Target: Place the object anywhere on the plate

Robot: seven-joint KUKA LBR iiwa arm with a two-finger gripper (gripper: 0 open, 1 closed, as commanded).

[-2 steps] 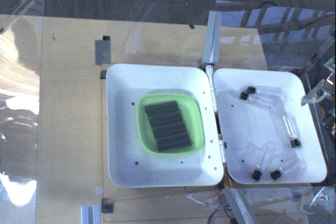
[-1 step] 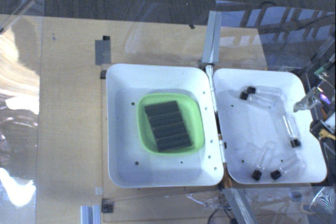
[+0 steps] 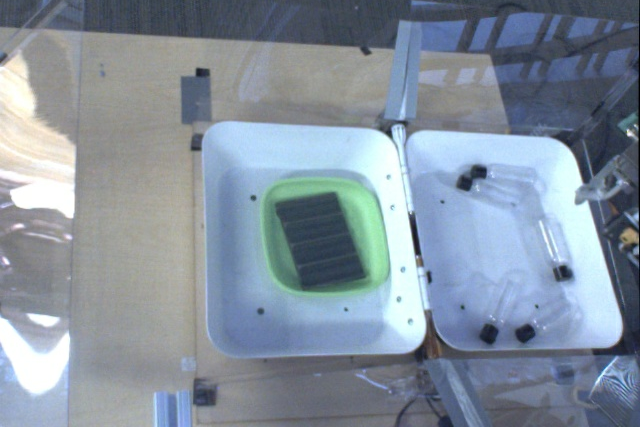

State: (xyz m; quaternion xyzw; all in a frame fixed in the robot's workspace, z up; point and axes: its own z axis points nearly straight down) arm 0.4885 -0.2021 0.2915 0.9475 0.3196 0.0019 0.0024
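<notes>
A green plate (image 3: 325, 240) is seen in the middle of the left bin (image 3: 230, 245), and a dark ribbed block (image 3: 319, 240) lies flat on it, tilted slightly. To the right of the plate, in the right bin (image 3: 500, 235), several clear vials with black caps are scattered: one (image 3: 484, 179) at the far side, one (image 3: 553, 249) further right, and three (image 3: 515, 315) along the near edge. Whether the tool is released or clenched cannot be told.
</notes>
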